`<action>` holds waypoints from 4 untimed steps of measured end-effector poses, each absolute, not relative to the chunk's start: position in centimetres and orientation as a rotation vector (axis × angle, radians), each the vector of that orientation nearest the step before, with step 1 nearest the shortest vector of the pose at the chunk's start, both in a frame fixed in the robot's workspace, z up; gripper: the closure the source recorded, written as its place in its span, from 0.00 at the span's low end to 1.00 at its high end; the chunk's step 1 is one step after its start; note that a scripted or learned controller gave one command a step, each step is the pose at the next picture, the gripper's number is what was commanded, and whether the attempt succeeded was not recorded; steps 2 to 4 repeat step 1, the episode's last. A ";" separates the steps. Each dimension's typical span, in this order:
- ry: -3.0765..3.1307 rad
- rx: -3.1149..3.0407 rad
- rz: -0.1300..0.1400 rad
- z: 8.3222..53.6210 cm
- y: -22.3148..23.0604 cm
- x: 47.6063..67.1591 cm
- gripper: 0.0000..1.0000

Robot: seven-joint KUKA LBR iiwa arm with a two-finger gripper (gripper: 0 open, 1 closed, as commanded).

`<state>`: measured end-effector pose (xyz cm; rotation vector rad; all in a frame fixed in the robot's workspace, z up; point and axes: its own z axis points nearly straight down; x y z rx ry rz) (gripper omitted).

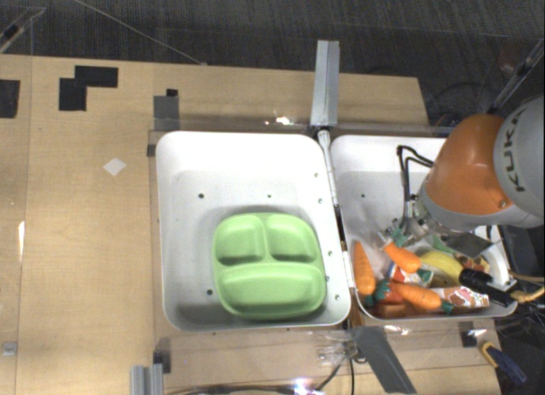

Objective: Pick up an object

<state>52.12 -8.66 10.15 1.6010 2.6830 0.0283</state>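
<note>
Where it bends over carrots [402, 258], arm [477, 168] reads "KU" — partial.

Grey robot arm [519, 151]: black letters "KU", seemingly the start of a longer word cut by the frame edge.

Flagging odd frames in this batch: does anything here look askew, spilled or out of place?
Nothing spilled or damaged. The green three-compartment plastic tray lies flat in the left white bin. Orange carrot-shaped toys and other items crowd the right white bin's near corner, heaped under the arm.
</note>
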 end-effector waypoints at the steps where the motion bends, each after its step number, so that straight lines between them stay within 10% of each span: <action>1: 2.605 1.752 0.003 18.3 -4.1 60.3 1.00; 4: 2.605 1.752 0.003 18.3 -4.1 60.3 1.00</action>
